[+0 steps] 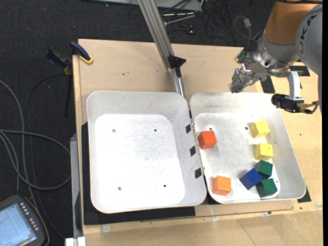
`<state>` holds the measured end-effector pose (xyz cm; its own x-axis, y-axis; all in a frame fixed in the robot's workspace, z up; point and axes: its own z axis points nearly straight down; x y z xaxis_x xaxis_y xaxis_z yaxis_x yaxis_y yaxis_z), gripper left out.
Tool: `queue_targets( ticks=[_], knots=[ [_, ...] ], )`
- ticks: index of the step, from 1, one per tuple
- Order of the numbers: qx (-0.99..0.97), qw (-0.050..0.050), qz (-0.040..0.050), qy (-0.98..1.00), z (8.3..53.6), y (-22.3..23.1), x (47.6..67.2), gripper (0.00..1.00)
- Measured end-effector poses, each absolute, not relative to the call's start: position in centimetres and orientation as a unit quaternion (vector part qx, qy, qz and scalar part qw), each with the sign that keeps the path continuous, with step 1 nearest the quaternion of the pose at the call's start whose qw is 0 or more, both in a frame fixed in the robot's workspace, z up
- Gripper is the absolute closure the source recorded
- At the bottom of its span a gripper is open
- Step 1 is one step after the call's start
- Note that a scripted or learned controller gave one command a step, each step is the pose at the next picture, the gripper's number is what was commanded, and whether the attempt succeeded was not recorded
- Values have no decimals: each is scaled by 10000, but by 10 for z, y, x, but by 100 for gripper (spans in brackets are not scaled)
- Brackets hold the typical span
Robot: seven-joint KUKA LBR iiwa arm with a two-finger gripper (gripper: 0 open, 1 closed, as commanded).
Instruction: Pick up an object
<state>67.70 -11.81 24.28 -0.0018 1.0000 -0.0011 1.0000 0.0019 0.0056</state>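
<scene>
From above, my hand [240, 82] hangs over the worktop [128, 68] just beyond the far rim of the right bin [225, 106], near that bin's far middle; the fingers point down and blur together against the wood, so I cannot tell whether they are apart or closed, and nothing shows between them. My arm comes in from the upper right, orange band above the wrist. All the objects lie in the right bin: a red-orange block [207, 139] near the left wall, an orange block [221, 185] toward the near left corner, two yellow blocks along the right side, one [259, 128] farther back and one [264, 150] nearer, then a blue block [250, 178] touching two green blocks, one [264, 167] behind it and one [267, 187] at the near right rim. All of them are well apart from my hand. The left bin [97, 137] sits beside it, their edges meeting in the middle.
</scene>
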Motion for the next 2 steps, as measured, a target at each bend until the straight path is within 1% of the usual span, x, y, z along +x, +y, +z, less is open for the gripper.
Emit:
queue_targets(
  ticks=[1, 2],
  knots=[
    [7046, -4, 2, 7096, 243, -65, 664, 100],
    [7042, 4, 12, 7100, 249, -14, 670, 100]
  ],
)
